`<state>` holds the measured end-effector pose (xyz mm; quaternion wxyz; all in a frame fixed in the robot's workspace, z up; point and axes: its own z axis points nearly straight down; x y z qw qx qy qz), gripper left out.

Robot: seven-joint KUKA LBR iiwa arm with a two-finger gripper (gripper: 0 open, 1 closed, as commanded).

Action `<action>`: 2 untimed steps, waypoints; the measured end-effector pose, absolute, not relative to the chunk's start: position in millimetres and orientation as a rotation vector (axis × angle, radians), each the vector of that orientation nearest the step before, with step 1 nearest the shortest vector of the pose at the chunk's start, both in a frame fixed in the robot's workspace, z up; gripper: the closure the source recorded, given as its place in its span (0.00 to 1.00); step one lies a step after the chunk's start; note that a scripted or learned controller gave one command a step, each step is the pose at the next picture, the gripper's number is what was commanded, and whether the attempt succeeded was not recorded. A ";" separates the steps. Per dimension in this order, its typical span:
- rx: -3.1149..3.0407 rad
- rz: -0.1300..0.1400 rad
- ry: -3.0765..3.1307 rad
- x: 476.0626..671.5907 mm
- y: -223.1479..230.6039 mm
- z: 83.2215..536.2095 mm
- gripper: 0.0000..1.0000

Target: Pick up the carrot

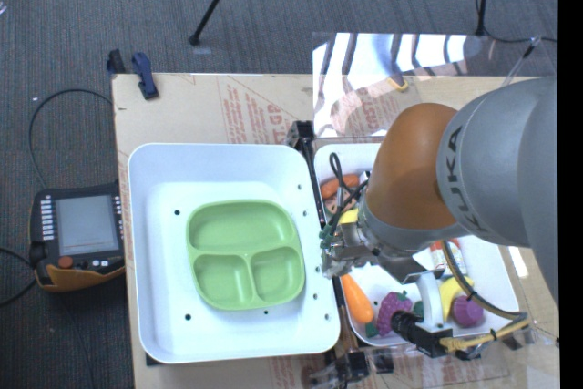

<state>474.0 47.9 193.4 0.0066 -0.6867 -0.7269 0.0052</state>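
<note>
Here the carrot [358,300] lies just nearward of the gripper [333,256], its long axis slanting near-right. The gripper's own state probably can't be told from this angle.

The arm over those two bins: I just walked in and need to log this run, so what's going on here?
The grey KUKA arm reaches in from the right over the right bin, which holds toy food. Its tool sits low at that bin's left edge, just above the orange carrot. The carrot lies in the bin and is not between the fingers, so nothing is picked up yet. Purple grapes lie beside it. The left bin holds a green divided plate.
</note>
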 end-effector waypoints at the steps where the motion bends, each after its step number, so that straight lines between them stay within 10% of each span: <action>1: -2.150 0.023 -2.267 474.3 46.1 201.2 1.00; 2: -2.150 0.028 -2.260 474.8 44.2 209.1 1.00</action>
